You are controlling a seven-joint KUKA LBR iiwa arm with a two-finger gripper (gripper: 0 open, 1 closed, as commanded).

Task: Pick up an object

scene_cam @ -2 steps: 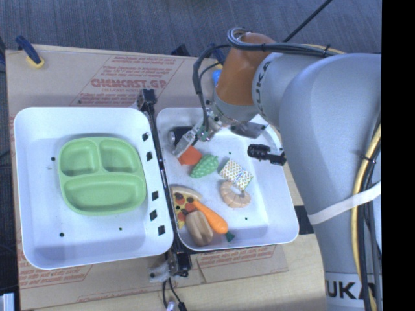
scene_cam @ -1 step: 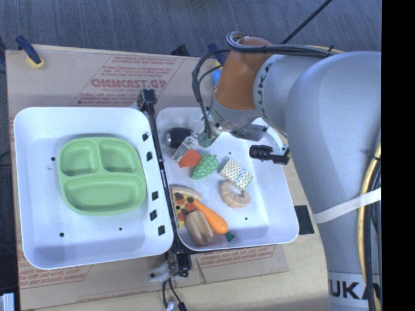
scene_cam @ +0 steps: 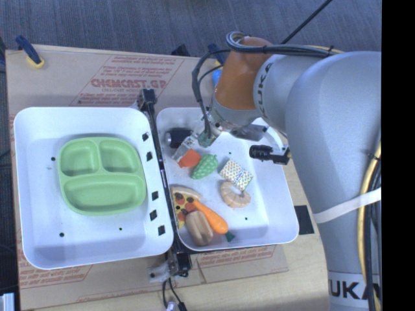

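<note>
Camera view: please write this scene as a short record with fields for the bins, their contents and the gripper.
left bin: holds a green tray with three compartments
right bin: holds toy foods
foods: carrot, pizza slice, bread roll, shrimp, green corn, checkered packet, orange piece
gripper: low over the far left part of the right bin, above the orange piece
held: nothing seen between the fingers

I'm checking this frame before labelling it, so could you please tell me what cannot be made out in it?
- Pincer, camera view: too small and dark to tell open from shut.
- Far corner of the right bin: hidden by the arm's wrist.
- Toy carrot: its green tip is partly hidden behind the bread roll.
- Arm base: cut off by the bottom edge.
</note>
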